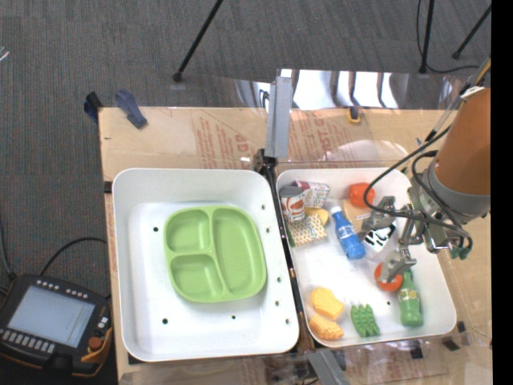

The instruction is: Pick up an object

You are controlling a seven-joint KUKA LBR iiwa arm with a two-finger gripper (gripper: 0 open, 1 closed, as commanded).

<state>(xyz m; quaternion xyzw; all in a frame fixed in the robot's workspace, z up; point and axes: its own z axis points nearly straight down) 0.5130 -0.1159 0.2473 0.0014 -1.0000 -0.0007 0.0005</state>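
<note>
My gripper point(398, 257) hangs low over the right bin point(446, 283), near its right side, directly above a small orange-red object point(387, 277). A green bottle point(411, 303) lies just below and to the right of it. A black-and-white toy point(378, 236) sits just to its left, and a blue bottle point(348, 233) lies further left. Whether the gripper touches the orange-red object cannot be told; the gripper body hides part of it.
The right bin also holds a can point(292, 202), a waffle piece point(308, 230), an orange ball point(360, 192), two yellow corn pieces point(326, 302), and a green ridged toy point(364, 320). The left bin point(136, 207) holds a green divided plate point(215, 253). Cables loop beside the wrist.
</note>
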